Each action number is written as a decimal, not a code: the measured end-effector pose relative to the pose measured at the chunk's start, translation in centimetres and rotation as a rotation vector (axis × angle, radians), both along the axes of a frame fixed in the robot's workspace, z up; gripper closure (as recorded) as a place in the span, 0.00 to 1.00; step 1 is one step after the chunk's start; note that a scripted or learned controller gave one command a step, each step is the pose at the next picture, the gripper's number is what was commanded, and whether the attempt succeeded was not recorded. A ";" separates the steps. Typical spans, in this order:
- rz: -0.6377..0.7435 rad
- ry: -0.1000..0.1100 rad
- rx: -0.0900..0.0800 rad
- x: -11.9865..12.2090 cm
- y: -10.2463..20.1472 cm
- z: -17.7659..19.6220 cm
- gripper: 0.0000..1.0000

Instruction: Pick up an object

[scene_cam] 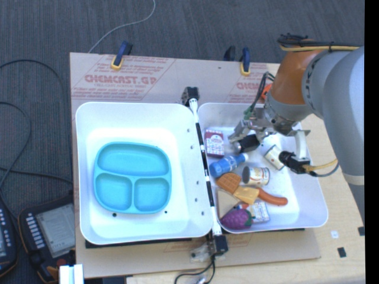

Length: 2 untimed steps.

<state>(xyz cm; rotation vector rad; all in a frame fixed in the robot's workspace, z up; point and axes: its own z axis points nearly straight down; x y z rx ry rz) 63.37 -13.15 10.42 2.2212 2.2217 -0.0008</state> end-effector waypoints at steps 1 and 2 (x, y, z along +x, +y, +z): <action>0.001 -0.001 0.001 -5.9 5.3 9.1 1.00; 0.000 0.001 0.000 -14.6 11.0 8.8 1.00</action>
